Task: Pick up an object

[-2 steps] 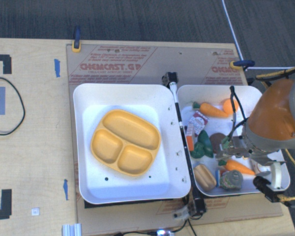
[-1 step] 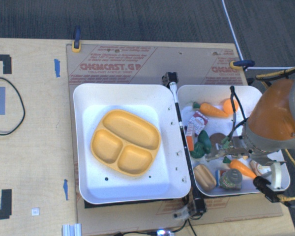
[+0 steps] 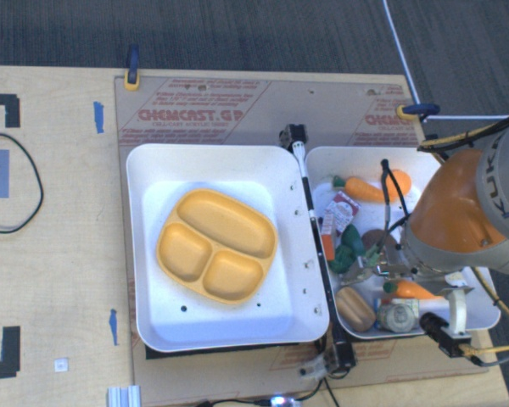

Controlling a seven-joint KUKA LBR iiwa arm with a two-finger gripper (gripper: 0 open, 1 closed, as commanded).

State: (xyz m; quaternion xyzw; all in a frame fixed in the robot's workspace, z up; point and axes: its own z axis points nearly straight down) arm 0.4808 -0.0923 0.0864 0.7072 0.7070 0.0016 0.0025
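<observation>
While the hand (image 3: 375,269) hovers, a glossy three-compartment yellow tray (image 3: 217,244) sits apart.

A single fixed camera looks down on the worktop (image 3: 51,295) from above, at a slight slant, so the far edge and a strip of dark carpet (image 3: 237,15) lie along the top of the frame. It stands far enough back to take in both white bins whole: the left bin (image 3: 144,253) sits near the middle of the picture, the right bin (image 3: 424,164) toward the right side. The arm (image 3: 458,214) enters from the right edge, partly covering the right bin.
</observation>
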